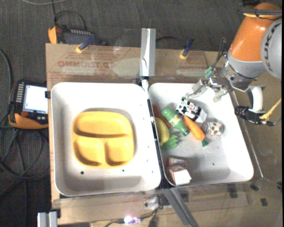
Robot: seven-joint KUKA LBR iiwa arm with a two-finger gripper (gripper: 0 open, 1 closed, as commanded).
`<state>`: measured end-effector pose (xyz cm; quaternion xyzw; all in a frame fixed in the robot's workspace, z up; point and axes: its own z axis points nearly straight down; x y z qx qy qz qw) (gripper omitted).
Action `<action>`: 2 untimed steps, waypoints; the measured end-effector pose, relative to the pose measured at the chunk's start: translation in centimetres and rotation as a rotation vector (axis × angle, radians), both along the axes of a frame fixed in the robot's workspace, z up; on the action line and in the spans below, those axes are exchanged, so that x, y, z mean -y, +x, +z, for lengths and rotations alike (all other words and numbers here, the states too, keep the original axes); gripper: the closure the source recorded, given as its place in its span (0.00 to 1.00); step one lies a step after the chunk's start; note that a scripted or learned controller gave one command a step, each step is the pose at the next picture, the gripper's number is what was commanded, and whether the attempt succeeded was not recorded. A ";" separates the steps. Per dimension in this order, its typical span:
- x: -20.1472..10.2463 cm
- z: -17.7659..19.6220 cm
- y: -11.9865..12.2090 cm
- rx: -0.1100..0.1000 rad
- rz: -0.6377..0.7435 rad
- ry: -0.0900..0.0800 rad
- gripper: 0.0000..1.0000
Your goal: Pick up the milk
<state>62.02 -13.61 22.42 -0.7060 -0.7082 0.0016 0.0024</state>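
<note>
Sitting in the left bin (57, 141) is a yellow divided tray (104, 137), near frame centre-left. Right of it, the right bin (236, 169) holds a green bottle (175, 121), an orange carrot (194, 128) and, at its lower edge, a small carton (179, 173). The milk (189, 109), a small black-and-white patterned carton, lies in the bin's upper middle. Just up and right of it hangs the gripper (209, 90); its fingers stand apart with nothing between them.
</note>
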 end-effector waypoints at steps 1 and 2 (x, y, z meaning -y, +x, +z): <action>2.8 -8.1 4.7 0.000 0.042 -0.005 0.00; 2.2 -13.1 4.8 0.002 0.102 -0.001 0.00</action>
